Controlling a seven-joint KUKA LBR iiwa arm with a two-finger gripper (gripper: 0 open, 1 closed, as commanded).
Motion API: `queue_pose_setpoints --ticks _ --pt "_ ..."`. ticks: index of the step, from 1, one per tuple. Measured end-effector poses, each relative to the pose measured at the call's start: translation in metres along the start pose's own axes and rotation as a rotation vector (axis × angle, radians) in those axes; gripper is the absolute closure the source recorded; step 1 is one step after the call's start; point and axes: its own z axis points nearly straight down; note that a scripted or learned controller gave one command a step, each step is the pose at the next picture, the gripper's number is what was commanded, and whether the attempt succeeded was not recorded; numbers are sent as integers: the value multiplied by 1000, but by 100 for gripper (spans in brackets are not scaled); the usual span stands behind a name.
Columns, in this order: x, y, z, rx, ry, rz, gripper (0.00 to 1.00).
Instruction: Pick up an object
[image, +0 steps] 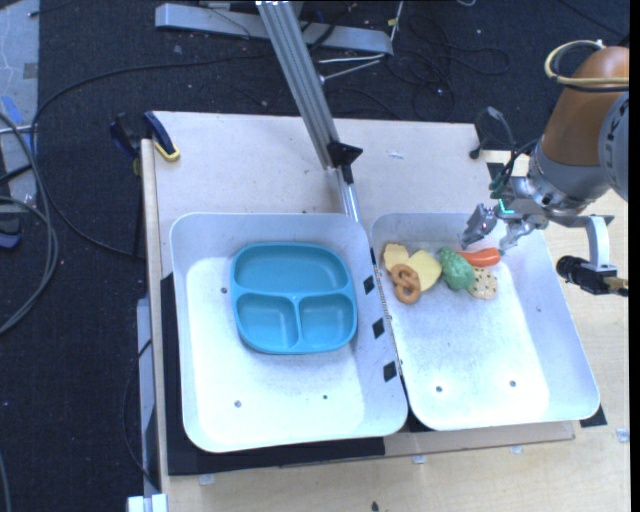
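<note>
Now you can see two white bins side by side on the table (250, 150). Your left bin (200, 400) has a blue plate (294, 298) in it, and the plate has three little parts. Your right bin (500, 370) has a small heap of toy food near its top edge. Look at the heap: a yellow piece (425, 267) sits beside a brown pretzel (406, 282), and the two touch. Next to them is a green piece (457, 270), with a pale speckled cracker (485, 286) just beside it. A red-orange piece (483, 256) lies at the top of the heap, touching the green one. Your claw (493, 228) is low over the far edge of the right bin, right by the red-orange piece. You cannot tell if the claw is open or closed, and you cannot tell if it has hold of anything. Your arm (585, 120) comes in from the right side, orange and grey. A long grey pole (305, 85) slants down to the gap between the bins.
</note>
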Motion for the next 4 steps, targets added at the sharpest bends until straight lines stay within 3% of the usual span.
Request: queue_pose_setpoints --ticks 1,2,3,4 --pt "0 1 -1 -3 -1 -1 0" --pt "6 3 61 1 0 -3 0" --pt "6 7 95 -10 -2 -4 0" --pt "6 7 85 -16 -6 -5 100"
